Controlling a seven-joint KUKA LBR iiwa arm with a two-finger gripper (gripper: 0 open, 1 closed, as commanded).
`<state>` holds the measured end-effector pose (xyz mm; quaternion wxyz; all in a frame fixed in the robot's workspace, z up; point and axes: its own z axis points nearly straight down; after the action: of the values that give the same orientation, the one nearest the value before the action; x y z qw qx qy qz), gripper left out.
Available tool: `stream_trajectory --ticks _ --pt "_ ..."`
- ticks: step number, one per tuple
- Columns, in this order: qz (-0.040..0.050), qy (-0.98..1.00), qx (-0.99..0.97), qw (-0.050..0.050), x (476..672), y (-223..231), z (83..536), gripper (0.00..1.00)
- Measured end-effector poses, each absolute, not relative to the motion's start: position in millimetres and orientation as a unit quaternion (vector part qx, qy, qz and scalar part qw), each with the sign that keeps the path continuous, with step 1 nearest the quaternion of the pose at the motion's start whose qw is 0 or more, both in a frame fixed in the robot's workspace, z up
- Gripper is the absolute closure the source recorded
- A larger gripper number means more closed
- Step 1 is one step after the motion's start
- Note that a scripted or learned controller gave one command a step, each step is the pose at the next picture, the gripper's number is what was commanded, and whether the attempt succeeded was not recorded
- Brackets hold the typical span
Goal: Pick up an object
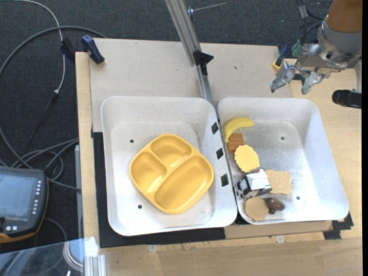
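At the bottom of the frame, nearest the camera, the light wooden tabletop (172,257) shows its front edge, and just above it sit the two shallow white plastic bins. In the lower middle of the right bin (322,154) lies a cluster of small toy foods pressed against its left wall: a round tan biscuit-like disc (256,209) with a small dark brown lump (275,204) touching it, then a small white and black box-shaped piece (254,181) beside a pale tan toast-shaped slab (279,180), then a yellow scalloped round piece (246,157), a small brown block (234,142), and farthest back a curved yellow toy banana (236,125). The left bin (115,125) holds a yellow three-compartment plastic plate (171,173), lying flat in the centre of the frame. Any of the small foods looks light and stiff, probably smooth plastic and a little slippery; the banana seems the easiest choice, since it lies at the edge of the pile with free space on its right, and gripping across its narrow middle should hold better than at the tapering ends. The flat discs would be hard to get fingers under. Beyond the bins, at the upper right, the hand (293,83) hangs over the tabletop behind the right bin's far rim, its two fingers spread apart with nothing between them, well apart from the foods.
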<state>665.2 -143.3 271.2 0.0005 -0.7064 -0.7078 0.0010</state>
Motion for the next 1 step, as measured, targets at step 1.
stream_trajectory --ticks 1 --pt "0.0002 -0.708 -0.706 -0.001 666.0 -142.9 283.0 1.0"
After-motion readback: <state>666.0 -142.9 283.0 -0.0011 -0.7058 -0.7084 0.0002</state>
